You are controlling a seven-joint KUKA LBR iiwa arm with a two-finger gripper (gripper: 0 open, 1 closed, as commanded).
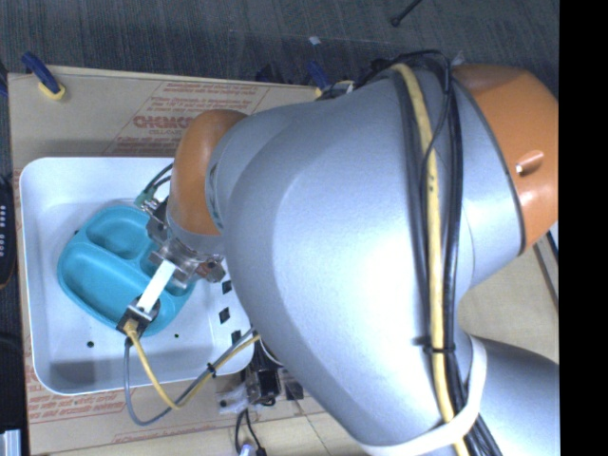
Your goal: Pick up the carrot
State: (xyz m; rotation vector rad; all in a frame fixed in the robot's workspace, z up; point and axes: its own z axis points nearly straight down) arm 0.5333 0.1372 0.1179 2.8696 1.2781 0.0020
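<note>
- Right up at the lens, the grey arm [380, 255] bulks over the middle and right of the view and covers most of the counter there.
- Below that, the orange band [195, 174] sits above the wrist, which points down into the left bin [38, 255].
- The pincer [169, 243] hangs under the wrist, over the right edge of a teal dish [95, 264]. Wide or narrow: cannot tell, since the wrist body blocks it. No grasp can be confirmed.
- The teal dish has two hollows and lies on the floor of the left bin, left of centre. The hollows look bare where they can be seen.
- Carrot: cannot tell where it lies. My guess is that it is hidden under the wrist or arm, by the dish's right side or on the bin floor past it.
- Handling, as a judgement: the carrot is probably light, stiff and smooth, with a taper that could squirt out of a pinch.
- Best hold: across the thick middle, with the pinch square to its length, not on the thin tip.
- If it lies against the dish rim, it may roll when nudged.
- Farthest back, a cardboard sheet [190, 103] lies under the bins, with a blue clamp [43, 74] at its far left corner.
</note>
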